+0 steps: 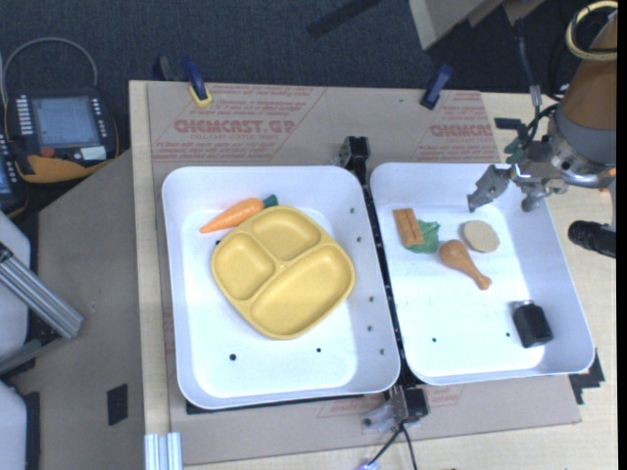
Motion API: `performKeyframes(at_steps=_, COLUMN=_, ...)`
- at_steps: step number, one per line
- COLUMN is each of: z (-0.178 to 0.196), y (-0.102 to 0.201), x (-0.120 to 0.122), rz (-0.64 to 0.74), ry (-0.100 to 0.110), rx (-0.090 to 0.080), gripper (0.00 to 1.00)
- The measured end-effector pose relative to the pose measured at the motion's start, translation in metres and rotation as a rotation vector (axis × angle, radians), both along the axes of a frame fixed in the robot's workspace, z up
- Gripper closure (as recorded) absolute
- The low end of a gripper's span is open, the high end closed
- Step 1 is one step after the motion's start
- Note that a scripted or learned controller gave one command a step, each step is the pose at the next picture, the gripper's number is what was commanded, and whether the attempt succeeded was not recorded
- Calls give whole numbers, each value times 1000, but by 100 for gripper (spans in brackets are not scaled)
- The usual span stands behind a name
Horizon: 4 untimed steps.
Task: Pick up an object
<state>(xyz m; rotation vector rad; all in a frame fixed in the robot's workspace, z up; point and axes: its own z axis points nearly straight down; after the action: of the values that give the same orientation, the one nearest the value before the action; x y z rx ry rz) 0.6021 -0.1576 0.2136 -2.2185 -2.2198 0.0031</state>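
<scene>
counter [294, 116]: a brown board under both bins, printed with red lettering along its far edge.
left bin [186, 292]: white and shallow, holding the yellow plate and the carrot.
right bin [470, 331]: white and shallow, just beside the left bin, holding the small food pieces and the black block.
arm [593, 96]: comes in from the right, over the far right corner of the right bin.
yellow plate [283, 272]: three compartments, lying in the middle of the left bin.
tool [509, 192]: hangs over the far part of the right bin; its two fingers stand apart with nothing between them, so it is open.
carrot [231, 215]: orange with a green top, touching the far left edge of the yellow plate.
drumstick [462, 261]: tan, lying at a slant below and to the left of the tool, apart from it.
round slice [479, 236]: beige, the nearest piece to the tool, just below it and touching the drumstick's thick end.
black block [531, 323]: near the right bin's near right corner, well apart from the tool.
brown strip [405, 227]: lying on a green leaf [426, 238], left of the round slice.
</scene>
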Motion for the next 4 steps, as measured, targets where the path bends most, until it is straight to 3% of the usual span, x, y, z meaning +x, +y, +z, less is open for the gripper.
performKeyframes(at_steps=2, z=-98, y=8, x=4, rz=1, ry=3, rx=1, gripper=0)
performKeyframes(at_steps=3, z=-83, y=7, x=5, rz=0, ry=-5, rx=-1, gripper=100)
performKeyframes(at_steps=4, z=-35, y=1, x=14, rz=0, ry=-11, rx=-4, gripper=100)
